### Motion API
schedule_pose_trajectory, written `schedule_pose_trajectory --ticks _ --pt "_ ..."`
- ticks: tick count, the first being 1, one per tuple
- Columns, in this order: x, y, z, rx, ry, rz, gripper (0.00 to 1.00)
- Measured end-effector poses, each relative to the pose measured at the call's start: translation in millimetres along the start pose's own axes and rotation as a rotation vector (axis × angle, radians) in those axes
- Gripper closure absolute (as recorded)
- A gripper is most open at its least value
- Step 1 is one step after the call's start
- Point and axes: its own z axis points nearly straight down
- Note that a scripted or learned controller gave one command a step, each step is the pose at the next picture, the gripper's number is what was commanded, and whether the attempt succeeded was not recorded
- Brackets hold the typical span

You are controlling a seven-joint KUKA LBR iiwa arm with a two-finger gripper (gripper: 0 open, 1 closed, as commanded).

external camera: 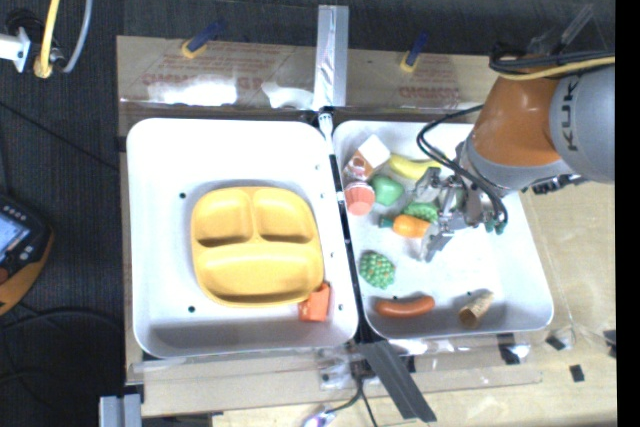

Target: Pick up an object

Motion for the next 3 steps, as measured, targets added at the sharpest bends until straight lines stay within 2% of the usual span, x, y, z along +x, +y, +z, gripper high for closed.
schedule_pose_trajectory --ticks 1,2,3 --pt "-17 24 8 0.000 0.001 0.105 0.00" --pt "-49 55 9 -0.001 -0.002 0.105 0.00" --pt "-9 29 8 -0.004 -0.002 0.222 0.00"
